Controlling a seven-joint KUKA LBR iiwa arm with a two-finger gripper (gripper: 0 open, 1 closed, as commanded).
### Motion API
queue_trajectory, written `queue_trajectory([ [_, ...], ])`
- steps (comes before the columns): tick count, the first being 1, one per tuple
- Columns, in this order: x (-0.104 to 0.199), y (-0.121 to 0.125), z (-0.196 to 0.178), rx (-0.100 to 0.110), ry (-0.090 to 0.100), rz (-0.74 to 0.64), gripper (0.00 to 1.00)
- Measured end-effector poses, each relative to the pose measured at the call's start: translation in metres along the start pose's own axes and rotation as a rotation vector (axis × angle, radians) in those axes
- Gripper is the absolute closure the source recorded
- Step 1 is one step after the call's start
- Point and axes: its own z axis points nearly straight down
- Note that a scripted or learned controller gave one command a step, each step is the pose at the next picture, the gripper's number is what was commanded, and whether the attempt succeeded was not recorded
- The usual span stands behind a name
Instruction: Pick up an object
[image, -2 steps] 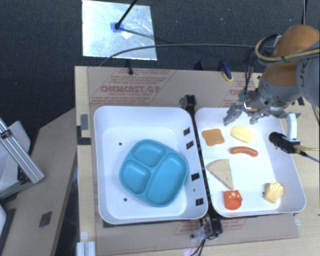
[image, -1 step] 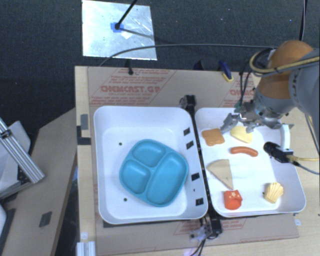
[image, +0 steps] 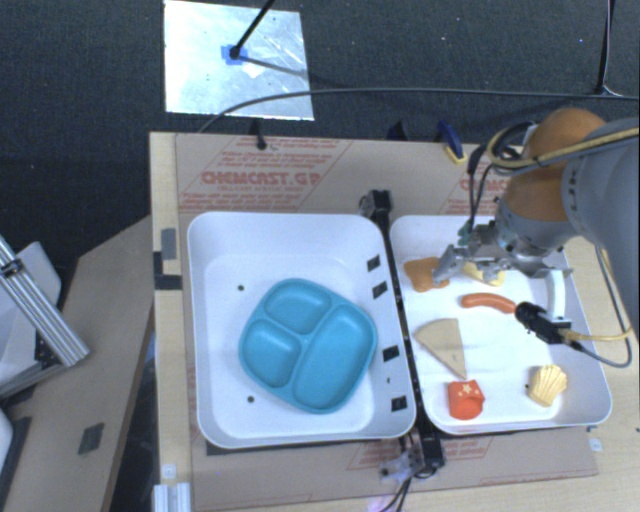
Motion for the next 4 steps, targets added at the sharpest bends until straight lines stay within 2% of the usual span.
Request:
queue_trajectory([
  [1, 0.0, 0.002, 0.03, -0.005, 0.0, 0.001, 0.0],
  [2, 0.0, 0.004, 0.016, -0.012, 0.0, -0.001, 1.0],
  [3, 0.011, 0.003, -0.037, -0.007, 0.0, -0.003, 1.0],
  [4, 0.002, 0.003, -0.086, -0.008, -0.001, -0.001, 1.0],
])
